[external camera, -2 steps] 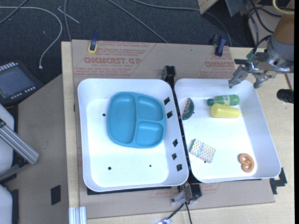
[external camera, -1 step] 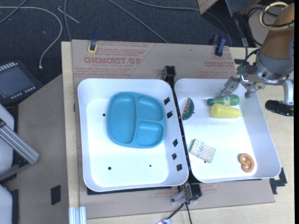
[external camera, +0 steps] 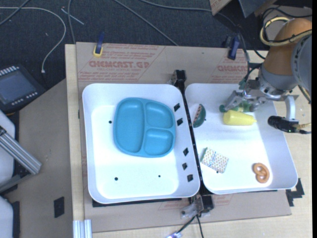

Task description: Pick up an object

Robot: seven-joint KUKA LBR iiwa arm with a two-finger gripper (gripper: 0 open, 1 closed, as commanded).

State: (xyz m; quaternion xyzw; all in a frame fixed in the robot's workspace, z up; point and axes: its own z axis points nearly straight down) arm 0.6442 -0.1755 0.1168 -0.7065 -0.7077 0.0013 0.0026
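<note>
Pretzel (external camera: 260, 172) is sitting nearest. Gripper (external camera: 241, 102) is hovering over yellow block (external camera: 238, 118), grasp state I cannot tell, possibly just touching. Risking nudging it away.

Blue divided plate (external camera: 144, 127) in left white bin (external camera: 99, 148). Right of it: yellow block (external camera: 238, 118), orange-brown pretzel (external camera: 261, 172), patterned multicolour packet (external camera: 215, 160), green-red slice (external camera: 199, 114).

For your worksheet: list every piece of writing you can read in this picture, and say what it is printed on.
"CHEMCAST G.P": red print on the brown board behind the left bin.
A second red print on the board behind the right bin looks like the same word, but it is partly hidden and too blurred to read.
The dark screen at the far left shows nothing legible.
</note>
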